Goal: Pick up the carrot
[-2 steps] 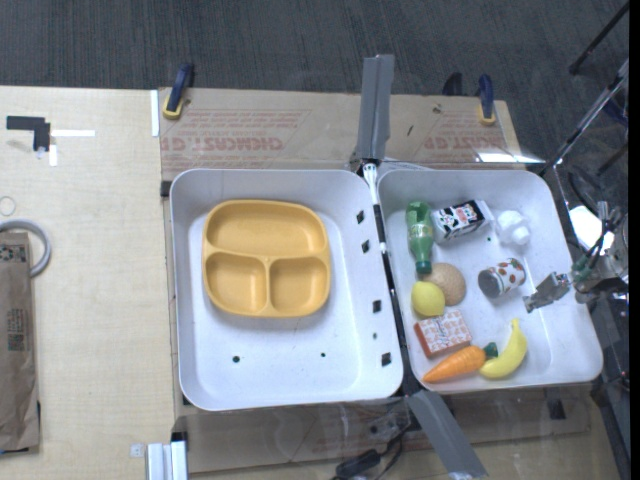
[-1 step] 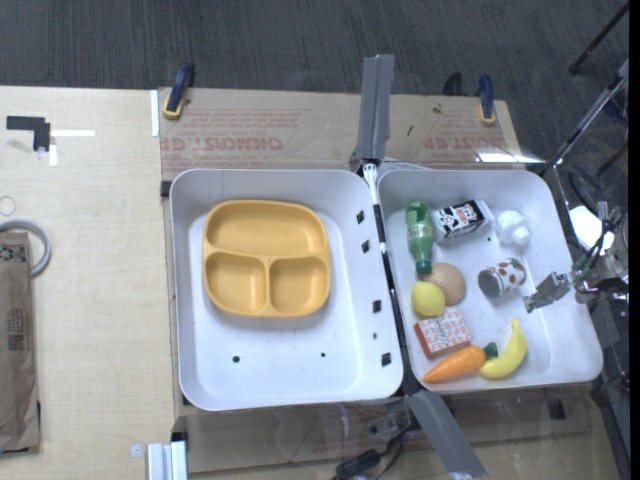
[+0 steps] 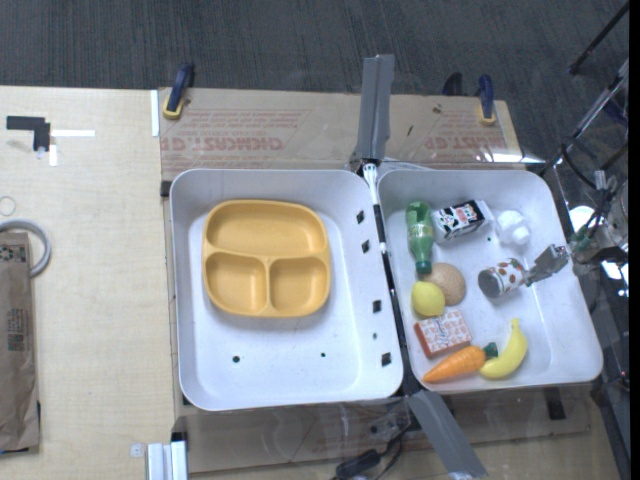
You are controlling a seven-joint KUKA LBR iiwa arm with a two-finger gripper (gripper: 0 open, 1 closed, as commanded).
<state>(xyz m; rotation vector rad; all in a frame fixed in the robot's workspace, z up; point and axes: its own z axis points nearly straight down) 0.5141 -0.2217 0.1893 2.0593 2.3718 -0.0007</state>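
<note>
The orange carrot [image 3: 453,364] with its green top lies near the front edge of the right bin [image 3: 570,313]. It sits between a red box [image 3: 442,333] and a yellow banana [image 3: 507,353]. My gripper [image 3: 549,261] reaches in low from the right, over the bin's right side. It sits next to a small can [image 3: 501,279], well behind and to the right of the carrot. Nothing is visibly held.
The right bin also holds a green bottle [image 3: 420,236], a black-and-white carton [image 3: 462,218], a white object [image 3: 513,228], a lemon [image 3: 428,298] and a brown ball [image 3: 451,282]. A yellow divided plate [image 3: 266,258] lies in the left bin [image 3: 200,368].
</note>
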